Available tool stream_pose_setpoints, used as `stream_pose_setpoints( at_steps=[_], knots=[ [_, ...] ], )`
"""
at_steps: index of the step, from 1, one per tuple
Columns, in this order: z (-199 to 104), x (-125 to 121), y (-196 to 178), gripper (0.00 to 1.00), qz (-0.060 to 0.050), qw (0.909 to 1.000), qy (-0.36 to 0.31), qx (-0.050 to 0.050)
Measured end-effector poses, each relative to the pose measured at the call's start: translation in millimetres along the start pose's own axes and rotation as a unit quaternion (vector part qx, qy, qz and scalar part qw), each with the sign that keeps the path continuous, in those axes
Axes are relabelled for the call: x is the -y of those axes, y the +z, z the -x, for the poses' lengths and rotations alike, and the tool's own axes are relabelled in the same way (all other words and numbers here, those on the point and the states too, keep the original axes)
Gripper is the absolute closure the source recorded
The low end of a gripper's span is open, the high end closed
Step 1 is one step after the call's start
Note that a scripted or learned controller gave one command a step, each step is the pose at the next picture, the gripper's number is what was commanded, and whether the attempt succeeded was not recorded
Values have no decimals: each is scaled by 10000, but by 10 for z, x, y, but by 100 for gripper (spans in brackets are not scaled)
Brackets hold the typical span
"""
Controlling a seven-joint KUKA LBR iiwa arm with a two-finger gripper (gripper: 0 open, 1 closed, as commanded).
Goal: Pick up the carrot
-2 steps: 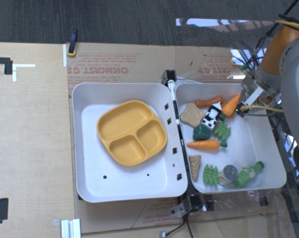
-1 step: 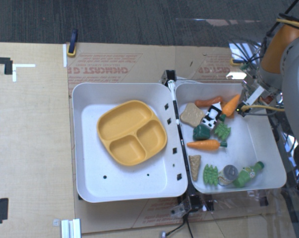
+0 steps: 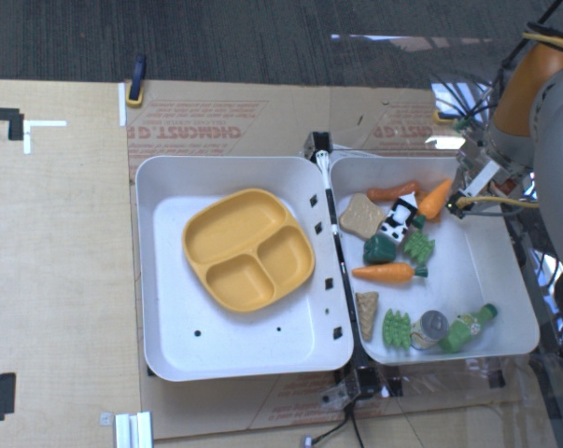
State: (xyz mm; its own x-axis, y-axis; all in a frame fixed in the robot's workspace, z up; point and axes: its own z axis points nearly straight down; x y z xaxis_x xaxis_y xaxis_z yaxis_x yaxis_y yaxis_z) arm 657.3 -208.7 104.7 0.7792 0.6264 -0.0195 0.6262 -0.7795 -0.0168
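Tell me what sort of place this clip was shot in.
Probably a robotics lab bench, not a kitchen. Two white bins sit on flattened cardboard over a wooden bench top; the food, like the carrot and the yellow divided plate, looks like toys; cables trail off the arm.

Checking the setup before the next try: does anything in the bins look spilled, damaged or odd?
Nothing looks spilled or broken. The toy food lies jumbled in the right bin, with two carrots: one flat mid-bin, another tilted near the gripper. The yellow plate sits askew in the left bin.
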Motion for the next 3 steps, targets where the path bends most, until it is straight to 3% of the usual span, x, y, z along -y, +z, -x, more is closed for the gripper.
stream_pose_setpoints(
  at_steps=[1,2,3],
  knots=[
    [296,478,184,100,45,9890,-1475,-60],
    [299,476,183,0,48,9891,-1473,-60],
    [-11,74,175,0,-119,9877,-1557,-12]
  ],
)
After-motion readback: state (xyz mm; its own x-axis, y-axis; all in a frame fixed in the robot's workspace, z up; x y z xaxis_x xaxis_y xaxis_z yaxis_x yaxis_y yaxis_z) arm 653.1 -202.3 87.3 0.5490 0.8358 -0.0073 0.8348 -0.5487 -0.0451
